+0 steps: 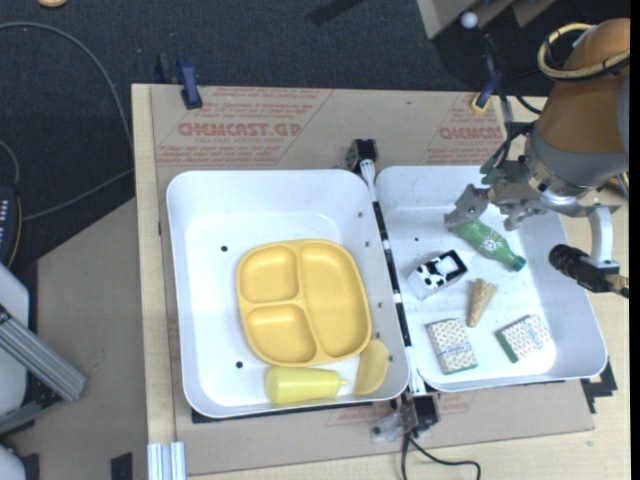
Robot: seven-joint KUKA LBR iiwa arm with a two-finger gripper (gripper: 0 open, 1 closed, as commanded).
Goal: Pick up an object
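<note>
Arm [585,88] comes in from the right, grey with orange upper part, wrist over the far end of the right bin [575,363]. Claw [497,206] hangs low over that bin's far half, fingers spread, nothing between them. One finger [468,208] points left, the other sits just above the green bottle.

Green bottle [490,243] lies on its side right below the claw, tilted diagonally, very near the fingertips; contact cannot be told. Black-and-white toy [438,274] sits near the bin's left wall, just left of the bottle's lower end. Tan cone [481,301] lies below the bottle, narrow end toward the near side. Patterned square packet [452,345] lies near the front edge, left of a green-white packet [525,337], the two apart. All five things lie in the right bin, none lifted.

Left bin [190,268] holds a yellow divided tray [302,300] with three compartments, roughly central. Yellow squeeze bottle [303,384] lies on its side at the front, touching or just beside the tray's near edge. Yellow banana-like piece [373,368] lies at the tray's front right corner, against the bin's right wall.

Both bins sit side by side on a cardboard-covered desk [250,128]. Blue clamp [187,81] is on the desk's far left edge.
</note>
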